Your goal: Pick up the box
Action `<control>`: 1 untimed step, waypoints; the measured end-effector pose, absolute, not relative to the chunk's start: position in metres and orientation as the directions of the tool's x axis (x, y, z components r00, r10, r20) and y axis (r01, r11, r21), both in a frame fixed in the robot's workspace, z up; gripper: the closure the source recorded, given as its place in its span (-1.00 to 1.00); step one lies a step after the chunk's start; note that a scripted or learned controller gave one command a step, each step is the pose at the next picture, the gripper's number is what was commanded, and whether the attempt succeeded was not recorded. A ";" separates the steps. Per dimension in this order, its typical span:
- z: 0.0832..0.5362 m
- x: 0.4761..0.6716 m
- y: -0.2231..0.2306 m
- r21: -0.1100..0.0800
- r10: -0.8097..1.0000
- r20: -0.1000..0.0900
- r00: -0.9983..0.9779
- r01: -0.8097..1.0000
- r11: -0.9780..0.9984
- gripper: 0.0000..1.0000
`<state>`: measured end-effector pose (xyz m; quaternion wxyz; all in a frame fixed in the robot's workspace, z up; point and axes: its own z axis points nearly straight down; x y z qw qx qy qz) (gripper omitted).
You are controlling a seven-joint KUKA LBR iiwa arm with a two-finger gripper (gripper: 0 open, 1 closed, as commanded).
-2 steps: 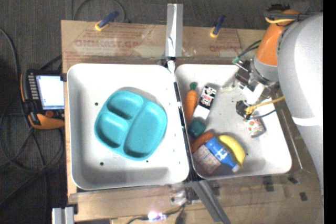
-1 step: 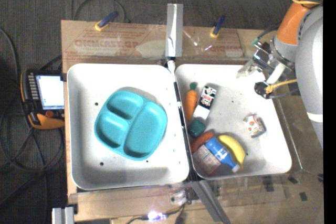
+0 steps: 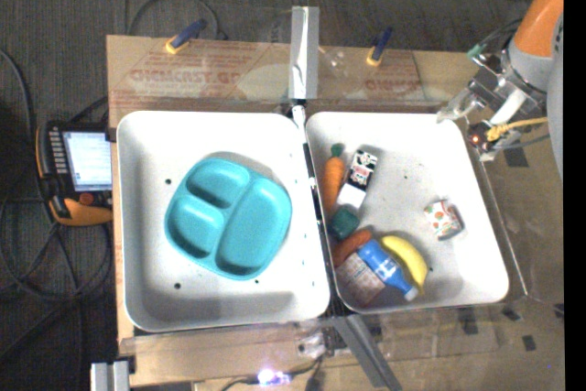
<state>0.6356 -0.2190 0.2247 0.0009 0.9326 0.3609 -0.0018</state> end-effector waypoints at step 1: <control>0.135 0.641 -0.213 -0.003 0.637 -0.007 0.771 0.637 -0.771 -1.00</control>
